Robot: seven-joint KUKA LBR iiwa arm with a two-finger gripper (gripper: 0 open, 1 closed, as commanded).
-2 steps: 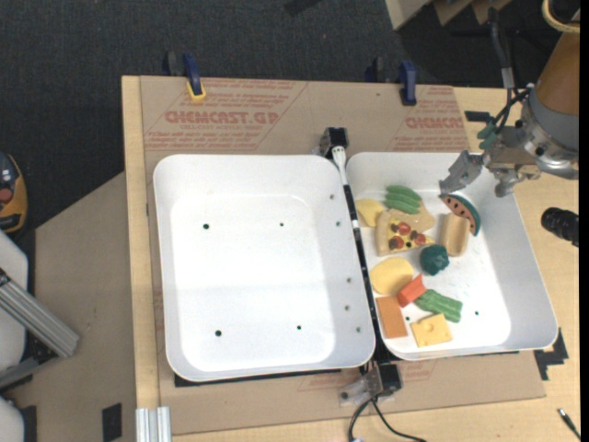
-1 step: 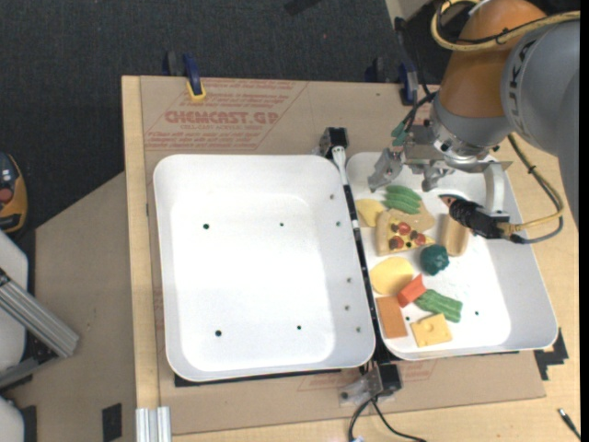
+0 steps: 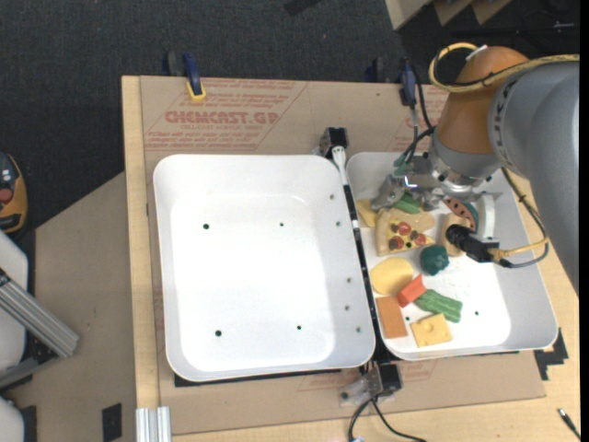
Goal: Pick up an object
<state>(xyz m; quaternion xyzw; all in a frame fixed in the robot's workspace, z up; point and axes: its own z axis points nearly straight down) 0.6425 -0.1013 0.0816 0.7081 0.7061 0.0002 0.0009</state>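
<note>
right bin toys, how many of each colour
Counting what is plainly visible in the right bin:
yellow: 3 (wedge, round piece, pizza slice)
orange: 1 (block)
red: 1 (piece)
green: 1 (piece)
teal: 1 (ball)
total: 7

Toys (image 3: 416,279) in right bin (image 3: 520,334)

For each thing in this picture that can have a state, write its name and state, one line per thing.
Left bin: flat on the bench.
Right bin: holds toy foods.
Gripper: low over the right bin's far end.
Pizza slice: lying flat.
Green piece: lying flat.
</note>
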